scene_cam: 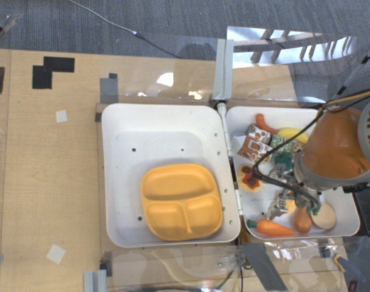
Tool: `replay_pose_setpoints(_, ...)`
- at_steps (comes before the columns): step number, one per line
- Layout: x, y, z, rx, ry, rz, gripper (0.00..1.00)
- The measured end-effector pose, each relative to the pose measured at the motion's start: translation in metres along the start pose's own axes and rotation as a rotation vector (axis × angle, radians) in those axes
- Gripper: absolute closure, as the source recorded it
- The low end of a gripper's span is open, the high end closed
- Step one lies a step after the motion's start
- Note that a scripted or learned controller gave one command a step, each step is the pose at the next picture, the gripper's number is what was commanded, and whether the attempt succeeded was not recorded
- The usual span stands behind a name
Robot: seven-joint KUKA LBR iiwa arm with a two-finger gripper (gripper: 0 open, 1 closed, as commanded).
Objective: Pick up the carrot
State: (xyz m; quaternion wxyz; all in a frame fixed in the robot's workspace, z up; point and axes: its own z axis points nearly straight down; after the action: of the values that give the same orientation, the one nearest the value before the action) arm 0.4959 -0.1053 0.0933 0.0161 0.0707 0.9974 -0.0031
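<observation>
I am hanging my gripper point(280, 207) low over the right bin point(355, 224), near its front edge. I cannot tell what state it is in, because my own arm point(333, 148) and its wires are covering that part.

The carrot point(274, 227) is lying flat by the front edge of the right bin, close to the front left corner. My gripper is just behind it, not on it. Nothing I can see is being held.

Here is what I am worrying about. The carrot is sitting very near the front wall, so I could be bumping that wall when I go down. A brown pear-shaped toy point(302, 220) and a pale egg-shaped toy point(323, 216) are crowding in just beside the carrot's thin end, so I could be grabbing one of them, or pushing the carrot away. The carrot looks smooth and round, so I think it could be rolling or slipping out if I pinch it off its middle.

The carrot is orange, long and thin, with its fat end pointing to the left wall. I cannot see any green top on it. The yellow tray point(181, 201) is sitting in the left bin point(121, 123), well apart.
</observation>
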Motion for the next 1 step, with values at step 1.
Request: replay_pose_setpoints(1, -0.0011, 0.0024, -0.0107, -0.002, 0.001, -0.006, 1.00)
